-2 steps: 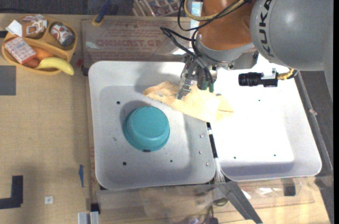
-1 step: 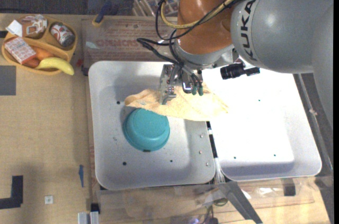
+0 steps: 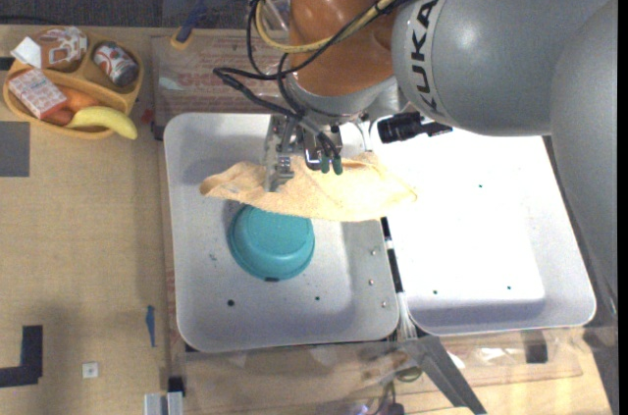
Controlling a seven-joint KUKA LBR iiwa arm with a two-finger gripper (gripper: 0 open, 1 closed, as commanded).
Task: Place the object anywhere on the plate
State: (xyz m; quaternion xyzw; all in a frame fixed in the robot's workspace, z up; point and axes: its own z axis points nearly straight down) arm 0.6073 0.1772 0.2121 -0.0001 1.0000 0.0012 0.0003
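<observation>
Cloth (image 3: 324, 192) is what you are moving: one pale yellow-tan piece, hanging draped from the gripper (image 3: 306, 163) over the left bin (image 3: 196, 295). Its long axis runs left to right across the bin's upper half, one tip pointing toward the bin's left wall and the other reaching out to the divide between the two bins. You can see it pinched up where the fingers meet it, so the gripper is clenched on the cloth near the middle of its upper edge.

Your arm (image 3: 491, 40) comes in from the right, its thick grey link crossing above the right bin (image 3: 491, 246), with the orange band (image 3: 339, 6) sitting over the far edge of the left bin. The wrist points straight down, and the fingers hang below it over the upper middle of the left bin.

One teal plate (image 3: 273, 244) lies in the left bin, around its centre; it looks more like a shallow bowl. The lower edge of the cloth overlaps the plate's far rim in this view; you cannot tell whether they touch.

Count two white bins side by side. On the bench beyond the left bin's far left corner sits one yellow tray (image 3: 74, 84) of toy food, including one banana (image 3: 103, 120).
</observation>
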